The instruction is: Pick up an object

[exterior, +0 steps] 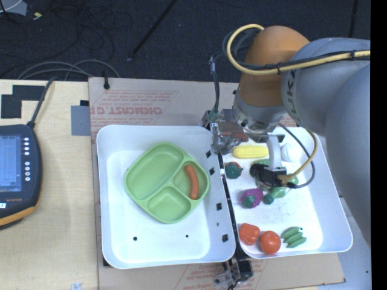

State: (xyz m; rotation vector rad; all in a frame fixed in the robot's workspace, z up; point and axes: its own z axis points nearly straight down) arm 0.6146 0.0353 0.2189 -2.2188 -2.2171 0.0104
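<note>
White plastic is forming both bins, and nearest the camera in the right bin [338,237] a red tomato [269,241] is sitting against a second red piece [248,232], with a green pod [294,236] just beside them. A little farther back, a purple toy vegetable [251,197] is lying near the divider, and a small green piece [233,170] is resting just beyond it. Farther still, a yellow corn cob [250,152] is lying with its long axis running left to right across the bin, its ends pointing toward the divider and toward the arm's side.

In the left bin [115,222] a green divided plate [158,183] is holding a reddish sausage [193,181] in its right compartment; the sausage's long axis is running near to far, tilted slightly.

The gripper [233,135] is hanging low at the far end of the right bin, just beside the corn cob and close to the divider. Whether its jaws are apart or together cannot be told, since the wrist is covering them. Nothing is showing between them, so the pick is judged not yet done: closing on a piece and lifting it are both still ahead. The grey arm [326,83] is rising behind, at the far right.
</note>
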